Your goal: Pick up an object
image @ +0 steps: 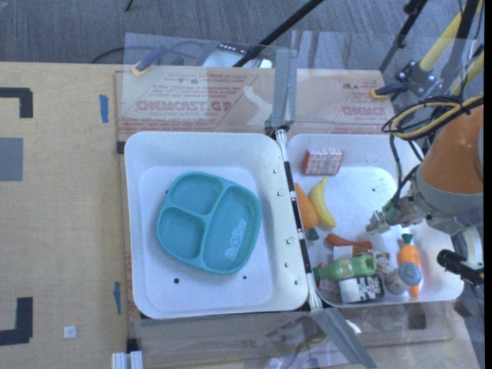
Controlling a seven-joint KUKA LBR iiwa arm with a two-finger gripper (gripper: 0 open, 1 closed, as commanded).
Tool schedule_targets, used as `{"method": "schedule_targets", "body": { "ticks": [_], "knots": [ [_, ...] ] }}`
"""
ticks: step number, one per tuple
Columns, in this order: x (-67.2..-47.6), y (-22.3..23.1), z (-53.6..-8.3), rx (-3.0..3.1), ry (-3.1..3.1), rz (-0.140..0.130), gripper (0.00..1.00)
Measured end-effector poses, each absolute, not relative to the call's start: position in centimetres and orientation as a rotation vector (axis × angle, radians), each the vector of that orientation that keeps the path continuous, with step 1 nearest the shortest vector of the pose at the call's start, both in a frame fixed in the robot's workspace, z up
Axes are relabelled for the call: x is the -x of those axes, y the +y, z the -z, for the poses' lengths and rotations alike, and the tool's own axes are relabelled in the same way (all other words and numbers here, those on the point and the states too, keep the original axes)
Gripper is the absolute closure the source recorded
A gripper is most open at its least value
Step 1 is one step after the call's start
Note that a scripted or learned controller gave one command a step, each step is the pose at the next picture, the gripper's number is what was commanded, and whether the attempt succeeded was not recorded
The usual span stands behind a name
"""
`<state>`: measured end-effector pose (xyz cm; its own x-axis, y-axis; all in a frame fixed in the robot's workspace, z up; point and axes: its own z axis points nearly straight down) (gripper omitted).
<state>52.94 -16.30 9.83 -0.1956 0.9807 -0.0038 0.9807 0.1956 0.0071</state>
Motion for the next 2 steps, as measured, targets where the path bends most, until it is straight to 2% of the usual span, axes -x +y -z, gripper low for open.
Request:
{"method": "schedule_targets", "body": {
  "ticks": [1,2],
  "knots": [
    [-57.1,-18.7,-19.9,-2.024,2.398,-0.001,1.0],
    [-57.2,-18.8,-21.0,-2.021,2.395,-0.002,1.0]
  ]
}}
